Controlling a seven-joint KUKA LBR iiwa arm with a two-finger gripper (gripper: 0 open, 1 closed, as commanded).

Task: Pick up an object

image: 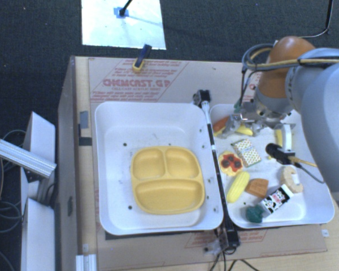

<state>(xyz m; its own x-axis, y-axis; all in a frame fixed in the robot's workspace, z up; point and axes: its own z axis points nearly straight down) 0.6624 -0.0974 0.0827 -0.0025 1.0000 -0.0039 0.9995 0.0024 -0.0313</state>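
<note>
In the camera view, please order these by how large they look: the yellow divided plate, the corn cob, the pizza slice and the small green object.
1. Yellow divided plate, clearly the largest.
2. Corn cob and pizza slice look nearly alike, so I leave them unranked.
3. Small green object, the smallest.

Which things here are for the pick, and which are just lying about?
For the job:
tool
right bin with toy food: corn cob, pizza slice, milk carton, banana

Lying about:
yellow divided plate
left bin
blue-handled brush
</note>
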